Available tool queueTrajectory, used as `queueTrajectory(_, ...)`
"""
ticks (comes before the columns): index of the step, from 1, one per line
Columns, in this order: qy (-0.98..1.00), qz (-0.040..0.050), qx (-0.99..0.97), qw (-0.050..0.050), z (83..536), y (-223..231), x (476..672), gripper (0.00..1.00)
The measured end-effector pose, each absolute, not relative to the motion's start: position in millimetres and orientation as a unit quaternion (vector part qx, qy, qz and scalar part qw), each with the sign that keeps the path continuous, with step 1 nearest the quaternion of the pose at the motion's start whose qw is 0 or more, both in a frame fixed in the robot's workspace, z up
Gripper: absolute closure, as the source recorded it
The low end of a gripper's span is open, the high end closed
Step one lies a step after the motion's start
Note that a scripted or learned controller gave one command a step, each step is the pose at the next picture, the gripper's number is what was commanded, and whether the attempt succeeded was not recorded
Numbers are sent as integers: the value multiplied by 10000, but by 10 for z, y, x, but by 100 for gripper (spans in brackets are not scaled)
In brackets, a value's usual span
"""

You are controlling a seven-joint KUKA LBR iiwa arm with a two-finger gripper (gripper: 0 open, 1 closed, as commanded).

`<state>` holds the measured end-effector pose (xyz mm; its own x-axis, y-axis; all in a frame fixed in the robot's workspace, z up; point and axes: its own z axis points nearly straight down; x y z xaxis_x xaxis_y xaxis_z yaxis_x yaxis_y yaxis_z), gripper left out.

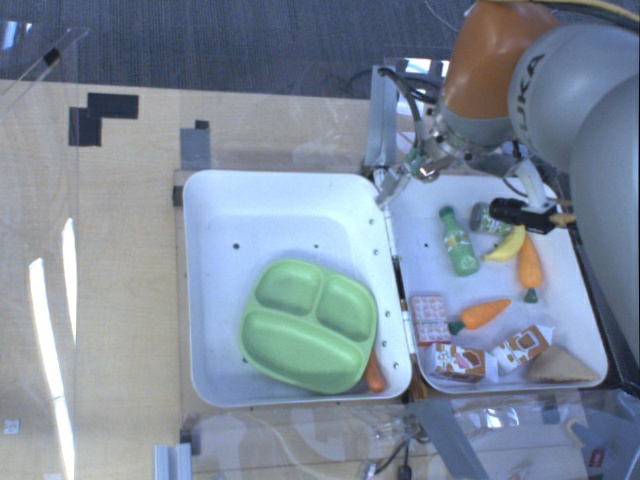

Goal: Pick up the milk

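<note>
1. Worktop (100,268), left of frame: pale wood carrying 2 white bins.
2. Left bin (215,268): holds 1 green divided plate (308,323), lying flat toward the lower right, with 1 small orange piece (373,376) wedged between the plate and the bin wall.
3. Pincer (400,176): above the upper end of the divide between the bins. You cannot tell whether it is apart or together, and nothing is seen in it.
4. Right bin (560,298), lower edge, where you will find the milk: 1 pink checked box (430,318), 1 brown carton (460,362) and 1 white carton (523,346). All 3 lie on their sides close against the wall. The labels are too small to read, so treat the 2 cartons as the likely milk.
5. Same bin, upper half: 1 green bottle (460,240), 1 dark can (488,216), 1 banana (505,245) and 1 carrot (529,266), clustered together.
6. Same bin, middle: 1 second carrot (483,313), just above the cartons.
7. Same bin, lower right corner: 1 tan wedge (562,368), beside the white carton.

Note: the cartons sit well apart from the pincer, toward the lower frame. Their close neighbours will likely crowd your grasp.
</note>
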<state>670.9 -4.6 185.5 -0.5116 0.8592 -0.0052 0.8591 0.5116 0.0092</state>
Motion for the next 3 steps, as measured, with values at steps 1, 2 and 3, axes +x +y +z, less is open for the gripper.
queueTrajectory(1,8756,29,4830,41,1853,519,6707,0)
queueTrajectory(2,8792,23,4763,44,1852,-23,6710,0)
queueTrajectory(3,8918,29,4523,43,1851,528,6707,0)
